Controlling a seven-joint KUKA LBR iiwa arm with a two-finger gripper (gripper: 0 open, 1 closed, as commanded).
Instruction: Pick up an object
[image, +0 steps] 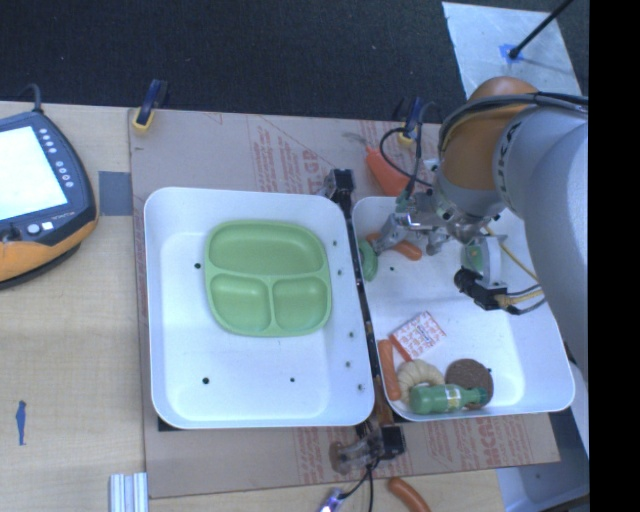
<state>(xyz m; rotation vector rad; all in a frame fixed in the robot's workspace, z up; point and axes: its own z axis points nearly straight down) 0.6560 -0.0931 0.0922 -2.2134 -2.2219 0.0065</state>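
Observation:
My gripper (412, 240) hangs low over the far left corner of the right bin (535, 395). Its fingers (388, 236) look spread apart, open, with a small orange piece (407, 251) lying between or just under them; I cannot tell whether they touch it. A green piece (368, 262) rests against the bin's left wall beside it. Toward the near edge lie a red-and-white packet (418, 333), a brown round cookie (468, 376), a green bottle (447, 399), a beige ring-shaped piece (418, 374) and an orange carrot (388, 362).
The left bin (180, 330) holds a green divided plate (268, 277). An orange object (384, 170) lies on the cardboard behind the right bin. A teach pendant (35, 195) sits at far left. Cables and clamps run between the bins.

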